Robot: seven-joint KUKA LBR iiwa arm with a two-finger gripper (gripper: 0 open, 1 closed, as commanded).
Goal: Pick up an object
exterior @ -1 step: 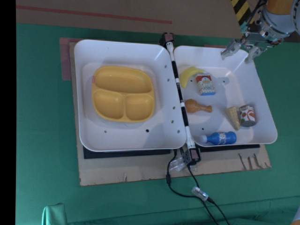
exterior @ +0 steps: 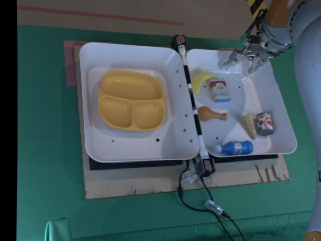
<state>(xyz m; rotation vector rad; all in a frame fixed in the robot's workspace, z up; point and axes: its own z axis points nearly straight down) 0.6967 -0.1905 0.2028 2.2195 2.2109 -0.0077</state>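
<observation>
While our tool hovers open and empty over the right bin, we must next descend onto the banana.

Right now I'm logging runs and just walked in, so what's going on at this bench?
A grey arm reaches in from the right, its tool open above the far edge of the right bin with nothing between its fingers. That bin holds a banana, a small carton, a drumstick, an ice cream cone, a can and a blue bottle. A yellow divided tray lies in the left bin. Nothing has been picked yet.
</observation>
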